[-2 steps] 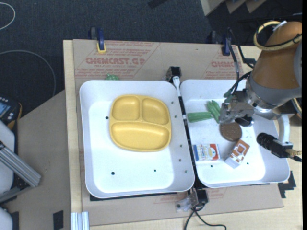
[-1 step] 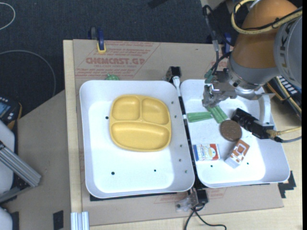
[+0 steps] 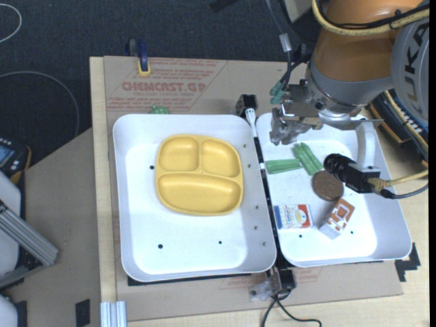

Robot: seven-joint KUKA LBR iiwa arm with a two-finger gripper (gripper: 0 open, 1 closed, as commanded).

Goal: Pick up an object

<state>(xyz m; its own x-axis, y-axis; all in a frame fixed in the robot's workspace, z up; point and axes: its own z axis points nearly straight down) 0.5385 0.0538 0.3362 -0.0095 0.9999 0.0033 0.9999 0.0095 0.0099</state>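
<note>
Green strip (image 3: 283,165) lies just below pincer (image 3: 285,137).

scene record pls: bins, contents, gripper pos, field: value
left bin: yellow divided plate
right bin: green strip, green stick, brown disc, white packet, orange-white box
gripper: over the right bin's far left corner, just above the green strip
held: nothing visible in the gripper
</note>
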